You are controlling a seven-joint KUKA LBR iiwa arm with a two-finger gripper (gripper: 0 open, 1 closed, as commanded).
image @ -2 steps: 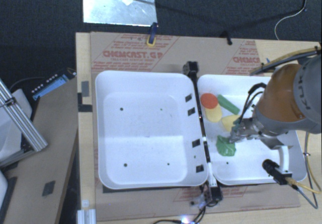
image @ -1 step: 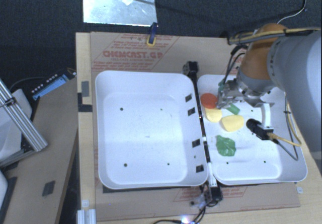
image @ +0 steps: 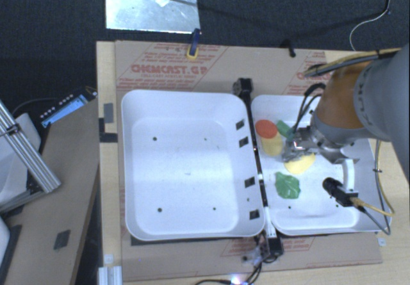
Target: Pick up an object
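Gripper fingers unclear; yellow object perhaps partly hidden.

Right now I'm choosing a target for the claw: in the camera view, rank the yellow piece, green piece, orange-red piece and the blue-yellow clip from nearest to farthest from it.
1. Yellow piece, right bin, just under the claw.
2. Green piece and orange-red piece, same bin, below and upper left of it: too close to call.
3. Blue-yellow clip, on the board's top edge, farthest.
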